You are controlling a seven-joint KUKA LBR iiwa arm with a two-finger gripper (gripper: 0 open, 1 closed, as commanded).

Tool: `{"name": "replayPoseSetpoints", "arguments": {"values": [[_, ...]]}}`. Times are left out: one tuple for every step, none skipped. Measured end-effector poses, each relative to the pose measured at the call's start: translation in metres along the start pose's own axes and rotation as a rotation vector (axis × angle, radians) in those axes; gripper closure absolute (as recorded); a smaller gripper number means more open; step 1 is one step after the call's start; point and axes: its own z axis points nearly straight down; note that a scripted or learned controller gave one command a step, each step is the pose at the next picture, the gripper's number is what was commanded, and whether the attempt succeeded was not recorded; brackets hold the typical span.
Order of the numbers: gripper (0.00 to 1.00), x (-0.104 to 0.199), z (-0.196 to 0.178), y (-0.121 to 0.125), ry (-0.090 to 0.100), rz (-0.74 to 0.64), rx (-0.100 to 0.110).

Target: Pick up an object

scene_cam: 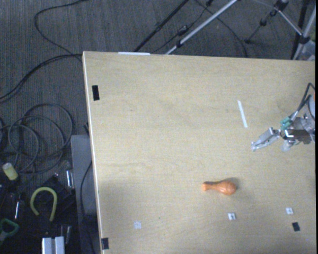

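Orange object (220, 187), pear-shaped with a narrow neck pointing left, lay on the tan bench top (164, 136) in the lower middle of the frame, well apart from the gripper. Gripper (261, 142) reached in from the right edge, at mid height, metal fingers aimed left and a little downward, with nothing seen between them; could not tell at this size whether spread or closed. Carried a green spot and dark cables just behind the fingers, toward the right edge. Cast a faint shadow on the bench below. Just above and left of the gripper, lay a thin white strip (243, 114), tilted slightly off vertical. Further down, near the lower right, sat small markers: a pale square (231, 216), another pale one (289, 211), and a black tab (296, 226). At the bench's left edge, showed a black tab (95, 92) high up. Beyond the bench, at far left, lay coiled black cables (32, 142) on grey carpet, with a green hooked tool (42, 200) below them. Along the top, crossed tripod legs (222, 9).
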Motion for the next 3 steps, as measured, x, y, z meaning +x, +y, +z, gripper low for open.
{"name": "replayPoseSetpoints", "arguments": {"values": [[0.00, -0.006, 0.064, 0.071, -0.003, -0.029, 0.000], [0.00, -0.006, 0.159, 0.134, -0.004, -0.062, 0.001], [0.00, -0.006, 0.152, 0.180, -0.007, -0.180, -0.002]]}}
